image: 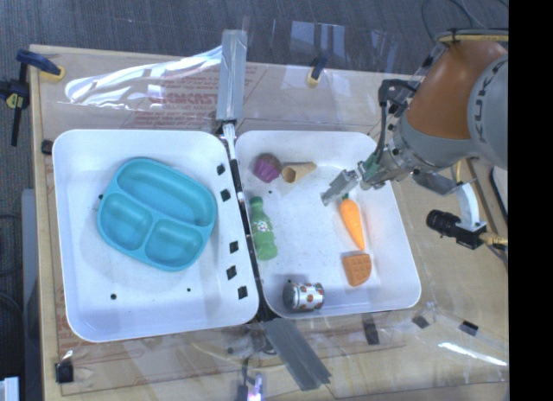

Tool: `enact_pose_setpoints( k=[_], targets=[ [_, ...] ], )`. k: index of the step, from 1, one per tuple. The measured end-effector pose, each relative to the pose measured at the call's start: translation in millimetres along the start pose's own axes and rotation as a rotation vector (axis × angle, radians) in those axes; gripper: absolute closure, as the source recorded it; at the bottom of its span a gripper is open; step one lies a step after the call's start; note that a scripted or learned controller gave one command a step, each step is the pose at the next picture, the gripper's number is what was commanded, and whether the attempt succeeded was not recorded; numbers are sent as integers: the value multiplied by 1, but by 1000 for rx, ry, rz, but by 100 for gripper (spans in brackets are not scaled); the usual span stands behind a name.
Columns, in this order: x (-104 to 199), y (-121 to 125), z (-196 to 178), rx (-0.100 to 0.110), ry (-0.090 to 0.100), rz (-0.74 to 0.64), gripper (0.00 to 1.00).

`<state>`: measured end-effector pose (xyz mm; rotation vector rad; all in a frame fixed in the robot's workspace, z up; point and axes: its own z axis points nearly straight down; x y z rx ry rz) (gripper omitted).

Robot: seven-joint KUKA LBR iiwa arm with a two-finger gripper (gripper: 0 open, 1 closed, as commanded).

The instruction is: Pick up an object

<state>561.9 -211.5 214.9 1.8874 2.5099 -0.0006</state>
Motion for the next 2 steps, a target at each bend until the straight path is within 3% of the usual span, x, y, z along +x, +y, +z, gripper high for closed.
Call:
enact_pose_setpoints(
  k=[1, 2],
  targets=[
    [9, -22, 123, 3, 2, 40, 0],
    [-11, 44, 50, 1, 1, 46, 0]
  ],
)
